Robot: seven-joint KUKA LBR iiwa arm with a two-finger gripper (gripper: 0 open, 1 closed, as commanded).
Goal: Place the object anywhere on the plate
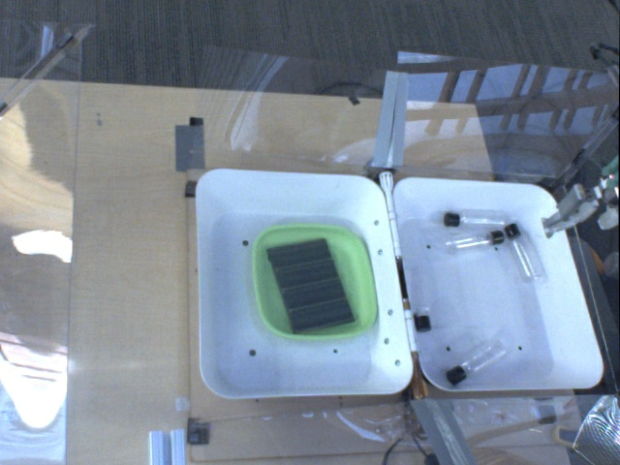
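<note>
Wooden bench, two white bins: left bin holds a green plate carrying a dark ridged block. Clear tubes scatter the right bin; gripper at its edge, finger state unclear.

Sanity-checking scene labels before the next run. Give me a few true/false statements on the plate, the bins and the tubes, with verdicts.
1. The green plate sits in the left bin. True.
2. A dark ribbed block lies on the plate. True.
3. The clear tubes with black caps are in the left bin. False: the tubes, such as the one near the front and those toward the back, lie in the right bin.
4. The plate is red. False: it is green.
5. The gripper is at the right bin's far right edge, away from the plate. True.
6. The dark block stands upright on one end. False: it lies flat, turned at a slant to the plate's sides.
</note>
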